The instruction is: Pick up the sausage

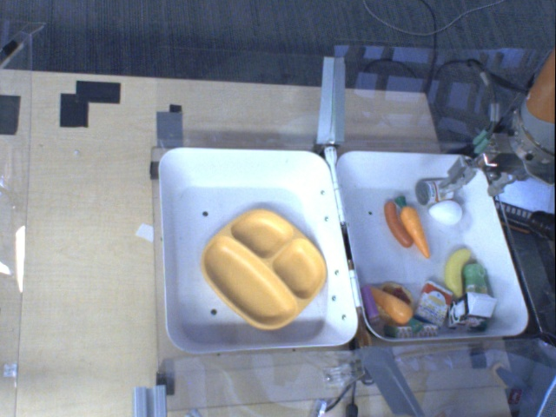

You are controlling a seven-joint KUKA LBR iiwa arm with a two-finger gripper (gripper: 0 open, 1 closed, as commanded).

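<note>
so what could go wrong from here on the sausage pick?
1. The sausage lies pressed against the carrot, so the fingers may catch the carrot instead, or both.
2. The gripper sits at the right bin's far corner by the white egg and a small can; moving toward the sausage could knock them.
3. The gripper looks tilted; a slanted approach may slide off the sausage.

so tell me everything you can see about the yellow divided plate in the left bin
The yellow plate looks like smooth moulded plastic with rounded corners, split into three hollows: one long one along its lower left and two smaller ones on its upper right. It lies flat, right way up, turned at a slant, near the middle of the left bin. Its hollows hold nothing, and only the bin floor touches it.
</note>
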